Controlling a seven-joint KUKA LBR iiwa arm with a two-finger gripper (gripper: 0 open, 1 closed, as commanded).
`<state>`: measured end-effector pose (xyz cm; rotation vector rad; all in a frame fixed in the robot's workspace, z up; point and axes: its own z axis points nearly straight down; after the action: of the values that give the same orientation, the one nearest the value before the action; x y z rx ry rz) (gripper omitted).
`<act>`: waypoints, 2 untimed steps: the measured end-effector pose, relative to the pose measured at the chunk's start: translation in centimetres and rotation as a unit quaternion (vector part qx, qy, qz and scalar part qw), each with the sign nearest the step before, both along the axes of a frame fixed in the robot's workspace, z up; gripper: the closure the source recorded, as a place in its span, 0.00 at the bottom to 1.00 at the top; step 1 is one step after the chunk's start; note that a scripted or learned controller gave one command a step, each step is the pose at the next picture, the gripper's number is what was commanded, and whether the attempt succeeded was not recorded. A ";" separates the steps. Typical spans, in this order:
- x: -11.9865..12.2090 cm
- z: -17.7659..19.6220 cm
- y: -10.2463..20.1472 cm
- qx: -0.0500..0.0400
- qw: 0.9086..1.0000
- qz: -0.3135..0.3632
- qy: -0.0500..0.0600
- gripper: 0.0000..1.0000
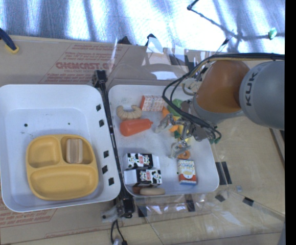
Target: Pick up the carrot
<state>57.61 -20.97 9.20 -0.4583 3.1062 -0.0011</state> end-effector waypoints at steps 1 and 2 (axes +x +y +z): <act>0.2 1.1 0.1 -0.001 1.000 0.002 -0.002 1.00; 8.4 0.3 0.1 0.000 0.999 -0.049 -0.003 1.00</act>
<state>65.96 -20.89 9.46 -0.3040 3.1201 -0.0033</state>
